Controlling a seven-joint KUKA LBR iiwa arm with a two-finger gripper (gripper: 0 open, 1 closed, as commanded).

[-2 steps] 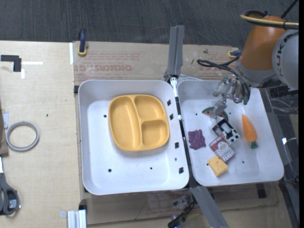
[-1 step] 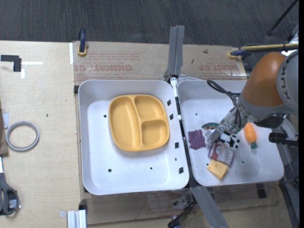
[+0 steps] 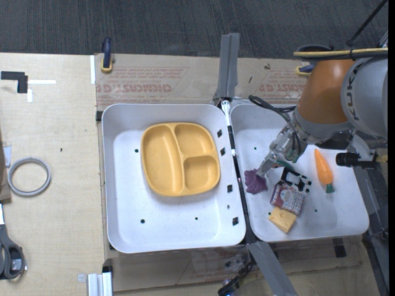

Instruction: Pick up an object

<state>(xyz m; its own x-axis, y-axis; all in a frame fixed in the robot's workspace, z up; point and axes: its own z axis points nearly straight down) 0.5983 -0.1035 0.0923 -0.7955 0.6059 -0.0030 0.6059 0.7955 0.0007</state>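
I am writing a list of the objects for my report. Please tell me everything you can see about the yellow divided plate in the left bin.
The yellow divided plate looks like smooth matte plastic, a rounded square with a raised rim. Ridges split it into three compartments: one long one on its left side and two smaller ones on its right. All three hold nothing. It lies flat, right side up, on the floor of the left bin, in the upper middle part, apart from the bin walls. Nothing else touches it.

The yellow divided plate looks like smooth matt plastic. Both white bins seem plastic with a slight gloss. The worktop is pale wood, and the tape ring looks greyish and smooth.
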